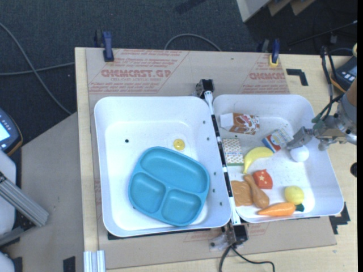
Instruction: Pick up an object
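Observation:
My gripper (pixel 311 143) hangs over the right side of the right bin (pixel 326 180), open, with nothing between its fingers. A small white egg-shaped object (pixel 299 154) lies just below its left finger (pixel 296 142). Further objects lie in this bin: a yellow banana (pixel 256 156), a red tomato (pixel 263 179), a lemon (pixel 294 194), a carrot (pixel 278 209), brown bread pieces (pixel 249 192), a brown-and-white packet (pixel 241 122), a red-white-blue wrapper (pixel 277 139) and a pale green box (pixel 232 151).
The left bin (pixel 113 123) holds a blue divided plate (pixel 168 186) and a small yellow round piece (pixel 179 145). The arm (pixel 347 98) comes in from the right edge. Blue clamps (pixel 106 43) stand at the board's back edge.

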`<state>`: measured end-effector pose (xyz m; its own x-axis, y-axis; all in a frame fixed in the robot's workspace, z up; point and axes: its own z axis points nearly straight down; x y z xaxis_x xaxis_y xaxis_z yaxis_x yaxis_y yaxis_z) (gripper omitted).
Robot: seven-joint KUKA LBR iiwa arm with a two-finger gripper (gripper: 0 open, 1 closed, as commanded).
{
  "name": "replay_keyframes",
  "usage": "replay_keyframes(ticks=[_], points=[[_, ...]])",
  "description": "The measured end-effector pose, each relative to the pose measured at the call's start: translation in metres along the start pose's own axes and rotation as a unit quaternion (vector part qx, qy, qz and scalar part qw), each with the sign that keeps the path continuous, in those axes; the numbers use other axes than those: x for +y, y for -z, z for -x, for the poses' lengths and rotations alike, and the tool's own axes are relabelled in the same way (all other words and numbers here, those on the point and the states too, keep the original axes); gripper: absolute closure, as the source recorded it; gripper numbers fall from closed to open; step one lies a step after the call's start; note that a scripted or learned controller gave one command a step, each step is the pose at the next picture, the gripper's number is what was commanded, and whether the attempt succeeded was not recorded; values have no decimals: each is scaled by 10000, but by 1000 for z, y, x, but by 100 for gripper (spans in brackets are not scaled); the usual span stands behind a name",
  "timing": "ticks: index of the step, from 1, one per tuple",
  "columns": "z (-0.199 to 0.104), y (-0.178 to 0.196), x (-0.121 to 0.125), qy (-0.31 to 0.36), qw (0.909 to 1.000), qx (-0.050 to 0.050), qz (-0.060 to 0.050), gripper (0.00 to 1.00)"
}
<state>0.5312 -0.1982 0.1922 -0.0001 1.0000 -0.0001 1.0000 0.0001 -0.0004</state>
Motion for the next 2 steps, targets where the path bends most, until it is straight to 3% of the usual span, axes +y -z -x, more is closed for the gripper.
replay_keyframes(ticks=[1,2], points=[[-66,-100,-21,24,10000,32,-52,0],[-100,-108,-54,7,10000,15,-20,0]])
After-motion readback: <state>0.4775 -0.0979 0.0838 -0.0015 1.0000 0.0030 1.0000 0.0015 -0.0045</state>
